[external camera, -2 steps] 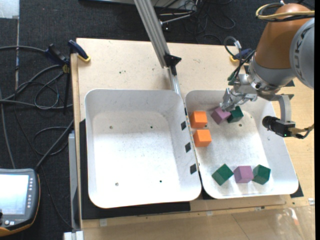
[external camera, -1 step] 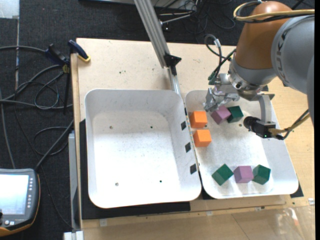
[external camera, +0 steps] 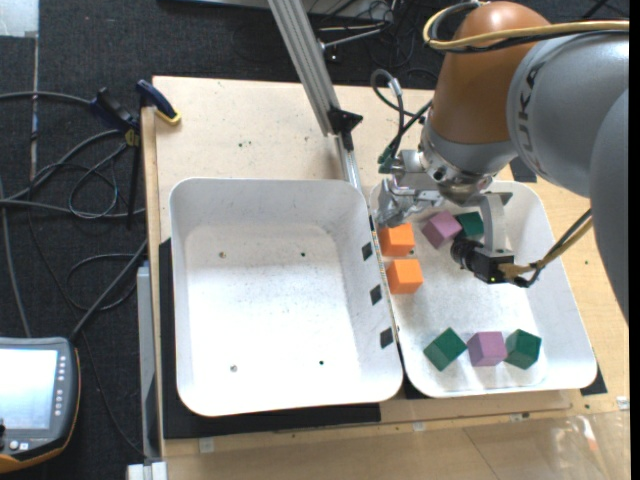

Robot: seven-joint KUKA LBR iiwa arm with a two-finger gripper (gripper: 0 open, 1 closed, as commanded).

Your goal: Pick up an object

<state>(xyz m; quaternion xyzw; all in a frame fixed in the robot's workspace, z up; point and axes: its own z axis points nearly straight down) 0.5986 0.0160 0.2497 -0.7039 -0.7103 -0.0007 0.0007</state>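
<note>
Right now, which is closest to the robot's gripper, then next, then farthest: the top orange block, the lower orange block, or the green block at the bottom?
From the gripper:
1. Top orange block, just below.
2. Lower orange block, beneath that.
3. Green block, near the right bin's bottom.

The grey arm (external camera: 560, 88) reaches in from three o'clock, orange band up, gripper (external camera: 405, 203) hanging low toward nine o'clock.

Pale wooden bench (external camera: 250, 133) on dark carpet (external camera: 80, 48), black cables (external camera: 70, 183) alongside.
</note>
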